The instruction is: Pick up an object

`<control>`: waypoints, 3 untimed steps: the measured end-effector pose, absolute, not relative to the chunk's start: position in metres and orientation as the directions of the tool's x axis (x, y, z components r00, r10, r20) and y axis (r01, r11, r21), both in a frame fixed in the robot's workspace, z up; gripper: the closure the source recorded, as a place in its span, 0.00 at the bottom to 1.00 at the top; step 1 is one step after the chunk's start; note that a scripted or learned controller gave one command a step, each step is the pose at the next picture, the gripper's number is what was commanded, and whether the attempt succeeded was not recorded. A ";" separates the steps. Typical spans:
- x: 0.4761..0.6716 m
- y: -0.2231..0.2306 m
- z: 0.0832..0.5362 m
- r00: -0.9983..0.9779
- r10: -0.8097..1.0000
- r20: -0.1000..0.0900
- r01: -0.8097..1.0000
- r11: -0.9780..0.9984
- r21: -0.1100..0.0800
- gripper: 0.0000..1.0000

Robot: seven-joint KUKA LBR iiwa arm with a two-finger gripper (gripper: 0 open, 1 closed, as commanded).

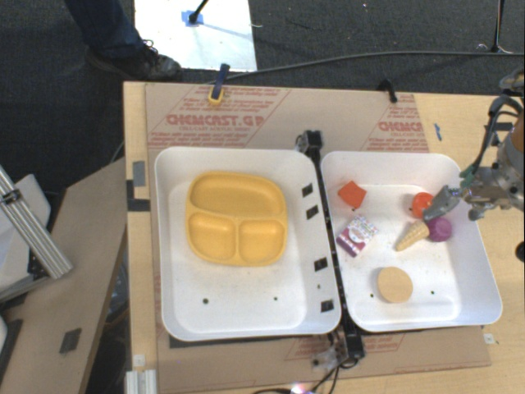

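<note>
camera view | right bin (484,298): tan disc (394,285) nearest; ice-cream cone toy (420,232) beyond, tan cone, purple scoop | pincer (444,203) over scoop, open-or-closed unclear | orange ball (422,203) beside fingers | left bin (176,302): yellow divided plate (237,218)

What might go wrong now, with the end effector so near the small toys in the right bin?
1. The end effector sits where the orange ball, the purple piece and the ice-cream cone crowd together, so it may push them apart instead of gripping one.
2. The ball is round and could roll away when touched.
3. This cluster lies near the right bin's far wall, so a nudged toy may end up against the rim, where it is harder to grasp.
</note>
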State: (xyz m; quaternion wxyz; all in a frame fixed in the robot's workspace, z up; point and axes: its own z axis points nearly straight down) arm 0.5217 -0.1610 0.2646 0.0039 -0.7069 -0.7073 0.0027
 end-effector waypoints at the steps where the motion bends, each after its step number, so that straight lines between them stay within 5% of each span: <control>1: 0.524 -0.161 0.271 -0.004 1.000 -0.001 1.000 0.004 0.002 0.00; 3: 0.523 -0.146 0.159 -0.002 1.000 0.001 1.000 0.002 -0.002 0.00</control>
